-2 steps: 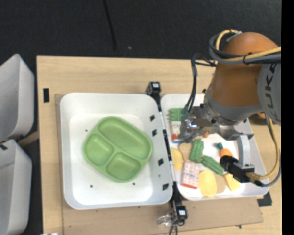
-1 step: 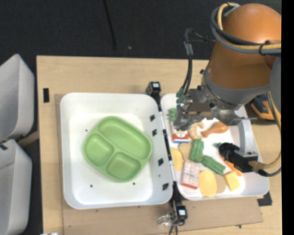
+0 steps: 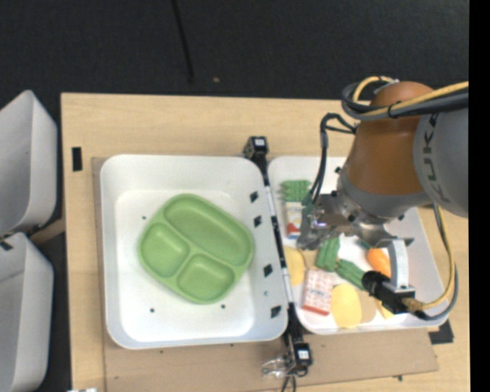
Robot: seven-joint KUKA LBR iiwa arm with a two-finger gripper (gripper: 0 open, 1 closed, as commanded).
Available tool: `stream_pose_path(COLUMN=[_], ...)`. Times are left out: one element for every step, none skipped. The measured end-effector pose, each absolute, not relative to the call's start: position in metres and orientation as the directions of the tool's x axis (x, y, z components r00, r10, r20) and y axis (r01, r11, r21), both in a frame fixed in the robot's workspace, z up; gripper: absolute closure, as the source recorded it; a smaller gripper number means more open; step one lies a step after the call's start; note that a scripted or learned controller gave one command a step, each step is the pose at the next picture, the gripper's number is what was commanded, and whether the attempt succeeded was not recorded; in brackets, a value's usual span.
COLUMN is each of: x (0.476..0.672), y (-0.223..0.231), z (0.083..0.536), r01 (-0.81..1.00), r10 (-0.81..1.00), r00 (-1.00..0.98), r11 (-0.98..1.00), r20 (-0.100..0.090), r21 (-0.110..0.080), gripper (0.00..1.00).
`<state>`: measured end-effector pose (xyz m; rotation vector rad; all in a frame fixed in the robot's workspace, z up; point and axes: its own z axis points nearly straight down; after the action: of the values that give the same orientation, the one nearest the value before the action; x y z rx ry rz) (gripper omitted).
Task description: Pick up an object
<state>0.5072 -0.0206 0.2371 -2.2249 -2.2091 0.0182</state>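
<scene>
Open floor around green tray [image 3: 197, 248] in left bin [image 3: 114, 219]; right bin [image 3: 429, 256] crowded with objects [image 3: 331, 288].

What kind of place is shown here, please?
Probably a robotics lab's grasping test bench: two shallow white bins side by side on a wooden board, a green divided plate, and a grey-and-orange arm over small toy-like items.

green tray [image 3: 196, 247] | white bins [image 3: 114, 219] | orange band [image 3: 384, 149] | yellow piece [image 3: 347, 306]

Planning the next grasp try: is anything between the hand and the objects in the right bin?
Nothing visible does. The hand hangs low over the right bin, right at the green toy, with other items packed close around.
</scene>
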Motion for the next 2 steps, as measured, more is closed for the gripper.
stream_pose_path(x=[0.491, 0.547], y=[0.019, 0.037], z=[0.359, 0.192], r01=[1.000, 1.000], r10=[1.000, 1.000], r00=[-0.007, -0.002], r11=[0.007, 0.002], r20=[0.002, -0.002], r21=[0.014, -0.007], gripper=[1.00, 1.00])
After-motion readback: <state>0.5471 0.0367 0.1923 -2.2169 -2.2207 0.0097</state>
